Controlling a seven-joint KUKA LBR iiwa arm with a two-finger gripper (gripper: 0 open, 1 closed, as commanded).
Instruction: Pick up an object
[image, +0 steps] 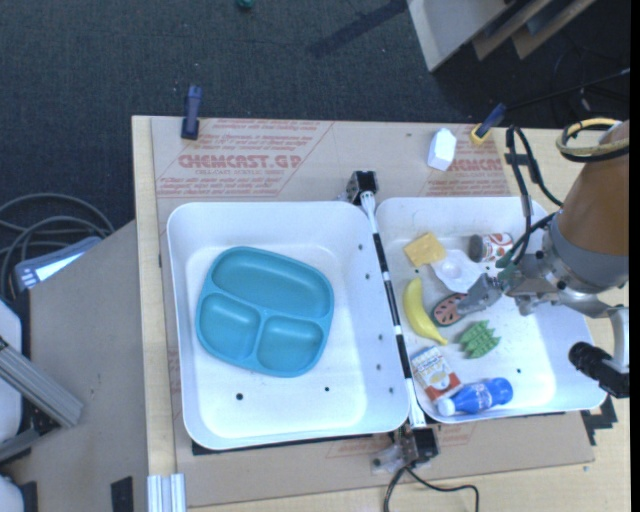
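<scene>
In the right bin (560, 390), the claw (478, 296) sat low over the middle of the contents, arm coming in from the right edge with its orange band above the wrist. Could not tell whether the claw was open or closed, and nothing was visibly held.

Contents around the claw:
- round pink-and-dark item (450, 309) touching or just under the tip, on its left; contact unclear
- green leafy toy (479, 339) just below the claw
- banana (420, 311) further left, beyond the pink item, lying lengthwise near the bin's left wall
- yellow block (424, 250) up and left of the claw
- small red-and-white can (494, 245) above the claw, near the far wall
- white packet with red print (432, 367) below-left
- blue-and-white bottle (476, 396) below, lying on its side near the front wall

Left bin (200, 400), well to the claw's left, held one teal divided plate (264, 311), three compartments, lying flat.

Both bins sat side by side on the worktop (250, 160), rims touching.
</scene>
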